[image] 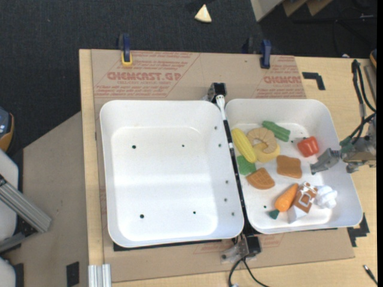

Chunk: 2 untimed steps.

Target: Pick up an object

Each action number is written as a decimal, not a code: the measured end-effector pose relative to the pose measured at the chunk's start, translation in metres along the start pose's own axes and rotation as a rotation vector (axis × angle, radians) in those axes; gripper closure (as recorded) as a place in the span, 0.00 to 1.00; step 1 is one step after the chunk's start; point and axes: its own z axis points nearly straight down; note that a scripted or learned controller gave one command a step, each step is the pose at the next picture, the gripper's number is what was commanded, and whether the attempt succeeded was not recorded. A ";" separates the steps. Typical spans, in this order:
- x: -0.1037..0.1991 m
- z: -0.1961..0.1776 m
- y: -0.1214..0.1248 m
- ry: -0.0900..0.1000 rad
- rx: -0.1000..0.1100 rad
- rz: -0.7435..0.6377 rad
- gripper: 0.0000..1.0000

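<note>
The right bin (311, 109) holds several toy foods. Among them are a yellow corn cob (243, 145), a tan ring-shaped pastry (264, 140), a green pod (275, 130), a red pepper (307, 146), a brown toast slice (288, 167), an orange wedge (261, 179), a carrot (285, 198), a brown-and-white block (305, 197) and a white crumpled piece (325, 196). My gripper (327, 159) reaches in from the right over the bin's right side. It sits just right of and below the red pepper and above the white piece. Nothing shows held in it.
The left bin (114, 160) lies beside the right one, with a black divider strip (230, 154) between them. Both rest on a cardboard sheet (155, 73) held by blue clamps (125, 43). Cables (362, 94) hang at the right edge.
</note>
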 end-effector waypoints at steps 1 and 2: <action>0.074 0.141 0.040 0.003 -0.004 -0.004 0.00; 0.080 0.133 0.121 -0.003 -0.012 -0.005 0.00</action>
